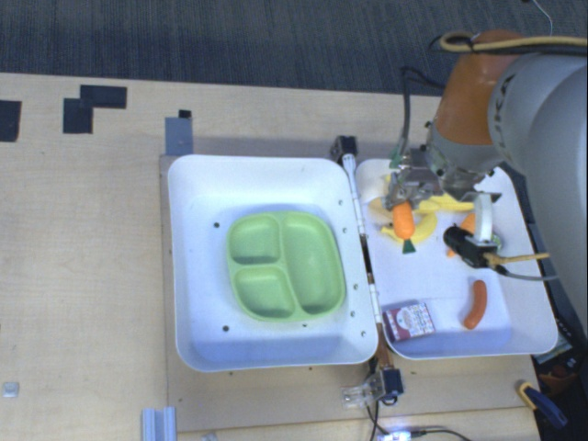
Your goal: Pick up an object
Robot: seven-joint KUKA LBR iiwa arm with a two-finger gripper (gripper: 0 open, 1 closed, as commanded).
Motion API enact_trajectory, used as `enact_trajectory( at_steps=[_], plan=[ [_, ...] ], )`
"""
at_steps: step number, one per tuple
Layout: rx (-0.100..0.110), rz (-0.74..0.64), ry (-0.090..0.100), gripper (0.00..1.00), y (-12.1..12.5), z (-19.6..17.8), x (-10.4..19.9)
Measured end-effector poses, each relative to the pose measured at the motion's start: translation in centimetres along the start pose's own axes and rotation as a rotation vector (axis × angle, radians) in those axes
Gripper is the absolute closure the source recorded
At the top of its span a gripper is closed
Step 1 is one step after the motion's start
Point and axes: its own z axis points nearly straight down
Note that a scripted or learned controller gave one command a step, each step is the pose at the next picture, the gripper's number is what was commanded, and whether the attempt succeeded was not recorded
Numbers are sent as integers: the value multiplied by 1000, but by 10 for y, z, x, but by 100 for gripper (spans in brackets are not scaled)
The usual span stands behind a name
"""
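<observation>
Found gripper [401,194] low inside right bin [514,329], toward its upper left corner, directly over carrot [402,220]. Could not tell from this slant whether apart, together or clamped on anything; recorded no hold. Located carrot on bin floor, lying against yellow pieces [439,206], just beside the wall shared with left bin [184,246]. Judged the step in hand to be the closing-in on carrot, with pickup not yet achieved. Recommended centring over the middle of carrot, gripping across its narrow width, settling fully to the floor before clamping, then rising straight up so as not to drag yellow pieces along. Flagged two risks: a pinch catching a yellow piece together with carrot, and a slip off the rounded orange surface if taken near the tip. Noted tight quarters on the left of the target, with the bin wall and raised rim near enough to foul a sideways approach; advised against any lateral sweep toward that wall. Noted bare white floor in the middle of right bin, below the carrot cluster. Observed sausage [474,303] well apart at lower right and packet [409,320] against the lower left wall, neither in the way of a vertical lift. Observed green plate [285,265] taking up the centre of left bin, with bare floor around it. Rated straight-up withdrawal as the clearest exit.
</observation>
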Motion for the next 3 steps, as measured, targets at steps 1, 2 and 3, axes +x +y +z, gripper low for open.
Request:
enact_trajectory(
  at_steps=[1,2,3],
  plan=[
    [3,-1,0,100,-13,-40,89],
    [4,-1,0,100,-1,-35,152],
    [6,-1,0,100,-57,-18,237]
  ],
)
